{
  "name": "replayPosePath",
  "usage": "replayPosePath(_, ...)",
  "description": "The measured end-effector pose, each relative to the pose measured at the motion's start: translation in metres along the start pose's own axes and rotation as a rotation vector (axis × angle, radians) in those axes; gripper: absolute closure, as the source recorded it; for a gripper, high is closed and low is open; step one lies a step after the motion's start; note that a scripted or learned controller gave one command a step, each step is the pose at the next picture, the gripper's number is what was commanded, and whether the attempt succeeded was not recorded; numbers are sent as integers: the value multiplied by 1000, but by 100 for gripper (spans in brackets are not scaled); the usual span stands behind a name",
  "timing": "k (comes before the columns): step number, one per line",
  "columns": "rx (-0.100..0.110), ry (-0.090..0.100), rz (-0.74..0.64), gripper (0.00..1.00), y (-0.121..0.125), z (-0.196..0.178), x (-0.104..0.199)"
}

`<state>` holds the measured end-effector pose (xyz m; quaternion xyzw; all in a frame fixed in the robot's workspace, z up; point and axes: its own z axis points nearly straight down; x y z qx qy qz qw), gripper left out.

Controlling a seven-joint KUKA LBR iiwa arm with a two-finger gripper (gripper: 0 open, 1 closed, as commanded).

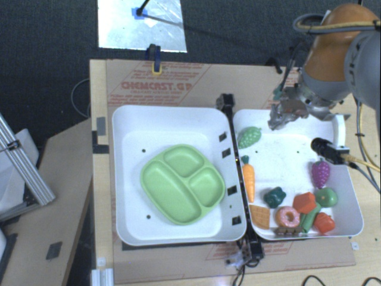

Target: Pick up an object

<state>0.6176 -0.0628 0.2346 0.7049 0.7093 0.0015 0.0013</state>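
My gripper (277, 121) hangs over the far left part of the right bin (351, 222), with nothing seen in it. A green leafy toy (249, 136) lies just to its lower left. Along the bin's left wall lies an orange carrot (248, 182). Purple grapes (320, 173) rest at the right side. At the near end cluster a dark teal piece (274, 196), a pink donut (289, 217), an orange cracker (259, 215), an orange-red piece (304, 202), a green fruit (325, 196) and a red piece (324, 222).
The left bin (128, 130) holds a light green divided plate (181, 183). A black divider with clips (233, 159) separates the two bins. The middle of the right bin floor (286, 159) is bare white.
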Motion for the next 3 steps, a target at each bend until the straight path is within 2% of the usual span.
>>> replayPosePath(2, 1, -1, 1, 100, 6, 6, 1)
replayPosePath(3, 3, -1, 0, 100, -3, 9, 13)
